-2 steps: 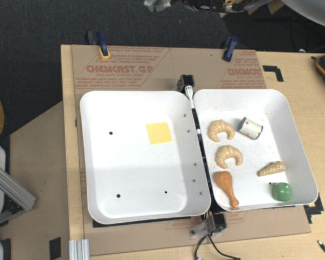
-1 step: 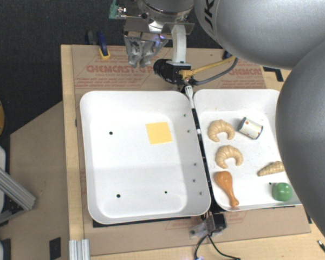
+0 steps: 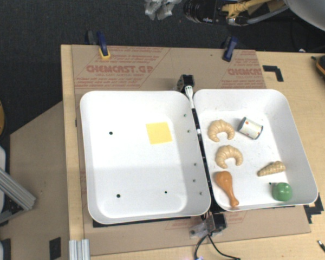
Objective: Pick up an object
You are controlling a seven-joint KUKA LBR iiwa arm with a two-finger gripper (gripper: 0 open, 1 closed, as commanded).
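Lying flat, yellow square

This looks like a robot lab or test room, not a home. Two white bins sit on a brown board, held down w/ blue clamps at the top edge. Black tape marks sit near the board's corners. Wires hang at the bottom middle. Metal rails show at lower left. Machine parts w/ cables sit at the top. The food in the right bin is toy food, like the croissants & a green apple.
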